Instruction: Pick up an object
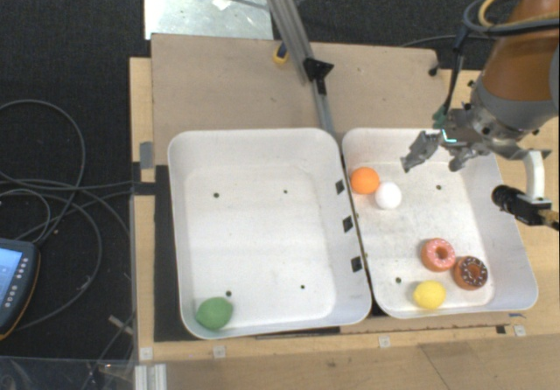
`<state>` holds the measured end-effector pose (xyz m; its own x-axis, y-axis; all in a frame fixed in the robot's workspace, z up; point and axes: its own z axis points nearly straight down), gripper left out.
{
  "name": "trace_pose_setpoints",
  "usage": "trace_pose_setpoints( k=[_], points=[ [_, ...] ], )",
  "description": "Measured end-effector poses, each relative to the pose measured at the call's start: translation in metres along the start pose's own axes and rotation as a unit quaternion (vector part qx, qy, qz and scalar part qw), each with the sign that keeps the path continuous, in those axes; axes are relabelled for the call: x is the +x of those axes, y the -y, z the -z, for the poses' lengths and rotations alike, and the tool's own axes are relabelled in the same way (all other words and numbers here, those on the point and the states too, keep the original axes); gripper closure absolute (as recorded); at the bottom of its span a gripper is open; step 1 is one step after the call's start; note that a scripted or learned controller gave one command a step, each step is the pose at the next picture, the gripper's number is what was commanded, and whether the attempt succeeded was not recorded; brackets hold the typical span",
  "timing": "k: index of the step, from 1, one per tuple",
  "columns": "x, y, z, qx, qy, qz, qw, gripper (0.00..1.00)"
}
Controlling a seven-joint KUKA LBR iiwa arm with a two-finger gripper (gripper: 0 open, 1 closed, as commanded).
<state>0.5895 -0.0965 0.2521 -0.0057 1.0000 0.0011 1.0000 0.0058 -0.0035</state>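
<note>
Orange ball (pixel 365 180) touching white ball (pixel 388 196); pink donut (pixel 438 254), brown donut (pixel 471 272), yellow ball (pixel 429 295) clustered; green ball (pixel 213 312) apart.

A tablet (pixel 13 283) lies at the left edge among loose black cables (pixel 52 178), beside the wooden bench (pixel 227 82).

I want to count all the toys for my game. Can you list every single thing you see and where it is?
Green round ball: one, green, near corner of the left white bin.
Orange round ball: one, orange, far left part of the right white bin.
White round ball: one, white, right beside the orange ball.
Pink frosted doughnut: one, pink, near part of the right bin.
Brown chocolate doughnut: one, brown, beside the pink doughnut.
Yellow round ball: one, yellow, near edge of the right bin.
Two-finger gripper: one, grey, open, above the right bin's far end.
</note>
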Motion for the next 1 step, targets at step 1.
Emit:
trace_pose_setpoints(
  k=[1],
  points=[
    [-0.0002,-0.0007,0.0022,-0.002,0.0,-0.001,1.0,0.0]
  ],
)
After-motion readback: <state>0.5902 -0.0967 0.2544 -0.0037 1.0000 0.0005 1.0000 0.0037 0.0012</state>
